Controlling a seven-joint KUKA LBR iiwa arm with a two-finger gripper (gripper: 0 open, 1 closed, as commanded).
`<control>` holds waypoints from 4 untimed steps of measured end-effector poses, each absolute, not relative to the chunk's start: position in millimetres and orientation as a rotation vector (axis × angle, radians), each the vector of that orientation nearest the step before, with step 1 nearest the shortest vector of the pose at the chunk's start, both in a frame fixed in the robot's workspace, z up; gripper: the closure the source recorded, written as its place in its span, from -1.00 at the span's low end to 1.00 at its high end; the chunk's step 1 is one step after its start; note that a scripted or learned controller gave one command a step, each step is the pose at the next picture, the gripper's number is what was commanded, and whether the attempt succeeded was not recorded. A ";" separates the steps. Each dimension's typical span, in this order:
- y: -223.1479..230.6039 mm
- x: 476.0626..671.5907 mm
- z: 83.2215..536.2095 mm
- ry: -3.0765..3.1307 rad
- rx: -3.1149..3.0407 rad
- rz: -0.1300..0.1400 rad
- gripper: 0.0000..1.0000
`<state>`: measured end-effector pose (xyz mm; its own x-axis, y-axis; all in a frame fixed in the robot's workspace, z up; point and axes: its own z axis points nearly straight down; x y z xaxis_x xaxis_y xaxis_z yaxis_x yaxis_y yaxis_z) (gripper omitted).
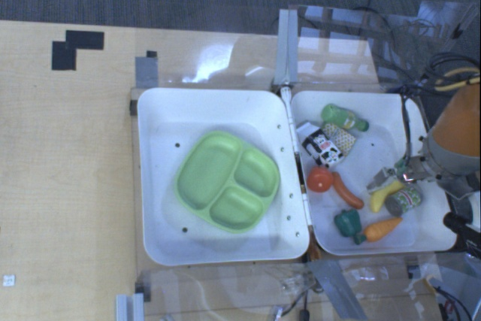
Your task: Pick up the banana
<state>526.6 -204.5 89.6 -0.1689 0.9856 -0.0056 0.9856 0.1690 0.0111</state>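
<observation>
The arm comes in from the right, its orange band (455, 125) at the right edge over the right bin (376, 103). The gripper (392, 178) sits low in that bin's right half, and its metal tip reaches left toward the banana (382, 195). The tip looks to be touching or just above the banana's far end, but whether the jaws are spread or pressed together cannot be told at this size, and nothing clearly sits between them.

The banana is a short yellow piece lying in the right part of the right bin, slanting from near-left to far-right. Just beside it on the right lies a small can (406, 199) with a patterned label; its print is too small to read. On the near side of the banana an orange carrot (379, 228) lies beside a dark green toy (348, 222).

Further left in the same bin a red ball (320, 179) touches an orange sausage shape (347, 192). On their far side rests a black-and-white carton (322, 147) with cow-like patches, its writing illegible, and next to it a checkered packet (343, 137). A green bottle (344, 118) lies on its side at the far end.

The left bin (158, 162) holds a light green divided plate (228, 181) with three compartments. The pale wooden counter (60, 184) stretches to the left, bearing a black mark (74, 48) at its far side.
</observation>
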 end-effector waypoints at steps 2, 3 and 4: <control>-203.1 529.6 101.9 2.392 2.012 0.013 -1.00; -202.9 530.7 88.8 2.185 2.251 0.013 -1.00; -160.9 491.4 89.8 2.098 2.322 0.013 -1.00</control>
<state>491.4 -160.9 89.8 0.1012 0.9949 -0.0022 0.9948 -0.1011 0.0151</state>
